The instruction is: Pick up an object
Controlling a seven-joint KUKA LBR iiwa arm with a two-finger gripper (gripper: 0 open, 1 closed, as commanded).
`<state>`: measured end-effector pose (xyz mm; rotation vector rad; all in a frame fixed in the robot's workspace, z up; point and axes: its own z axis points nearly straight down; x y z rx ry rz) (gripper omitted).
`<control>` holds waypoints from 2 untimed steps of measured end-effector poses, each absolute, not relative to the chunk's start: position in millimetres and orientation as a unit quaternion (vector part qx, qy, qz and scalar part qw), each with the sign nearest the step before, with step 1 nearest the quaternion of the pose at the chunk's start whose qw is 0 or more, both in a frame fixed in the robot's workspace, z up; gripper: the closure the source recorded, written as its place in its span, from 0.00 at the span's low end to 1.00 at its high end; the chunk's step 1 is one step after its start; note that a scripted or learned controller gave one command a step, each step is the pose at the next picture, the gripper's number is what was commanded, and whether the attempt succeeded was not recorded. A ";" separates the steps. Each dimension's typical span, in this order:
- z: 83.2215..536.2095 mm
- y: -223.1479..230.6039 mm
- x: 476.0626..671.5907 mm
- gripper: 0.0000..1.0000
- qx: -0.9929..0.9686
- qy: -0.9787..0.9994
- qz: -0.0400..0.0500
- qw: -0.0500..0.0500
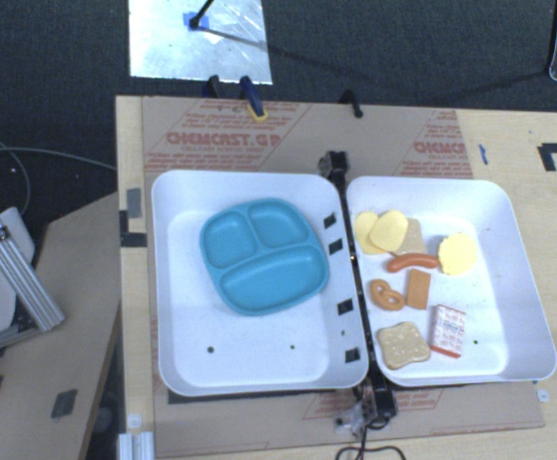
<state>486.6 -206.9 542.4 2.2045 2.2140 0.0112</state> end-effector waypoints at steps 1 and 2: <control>415.7 -205.6 486.1 0.00 0.707 0.708 -0.002 -0.004; 542.5 -206.9 486.6 0.00 0.705 0.709 0.004 0.009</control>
